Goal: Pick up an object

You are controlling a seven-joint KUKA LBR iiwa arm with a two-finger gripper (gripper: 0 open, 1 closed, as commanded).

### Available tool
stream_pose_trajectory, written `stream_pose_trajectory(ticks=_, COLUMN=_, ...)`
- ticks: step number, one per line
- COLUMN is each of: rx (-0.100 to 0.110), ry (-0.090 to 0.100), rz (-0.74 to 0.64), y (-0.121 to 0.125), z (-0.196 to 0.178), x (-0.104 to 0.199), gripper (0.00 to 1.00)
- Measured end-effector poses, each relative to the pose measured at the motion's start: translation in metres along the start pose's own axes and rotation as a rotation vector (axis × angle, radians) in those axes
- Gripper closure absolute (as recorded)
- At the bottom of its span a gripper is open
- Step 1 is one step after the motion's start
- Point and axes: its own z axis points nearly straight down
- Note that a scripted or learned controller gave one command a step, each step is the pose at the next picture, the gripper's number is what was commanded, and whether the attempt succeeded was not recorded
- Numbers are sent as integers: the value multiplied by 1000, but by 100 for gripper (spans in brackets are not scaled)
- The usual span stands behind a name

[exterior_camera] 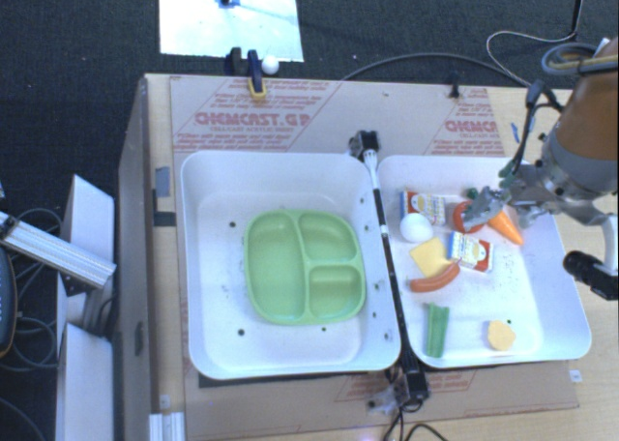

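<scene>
The right bin [571, 318] holds several toy foods: a white egg [416, 227], a yellow cheese slice [429, 257], a red sausage [434, 280], a green stick [437, 329], a small yellow piece [500, 336], a red-and-white packet [472, 252], another packet [423, 203], an orange carrot [506, 227] and a red round piece [468, 220]. My gripper [486, 205] hangs low over the bin's back part, right above the red piece and beside the carrot. No object is seen lifted.
The left bin [208, 333] holds a green divided plate [306, 265]. A black cable [379, 212] runs along the ridge between the bins. The grey arm [580, 139] comes in from the right over the right bin's far corner.
</scene>
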Motion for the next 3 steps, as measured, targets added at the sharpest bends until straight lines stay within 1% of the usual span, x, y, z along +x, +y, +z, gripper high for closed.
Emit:
stream_pose_trajectory(ticks=1, rx=4, ry=1, rz=1, y=28, z=127, x=4, gripper=0)
stream_pose_trajectory(ticks=2, rx=-2, ry=-4, rz=1, y=69, z=163, x=0, gripper=0)
stream_pose_trajectory(ticks=3, rx=21, ry=2, rz=4, y=109, z=166, x=-1, gripper=0)
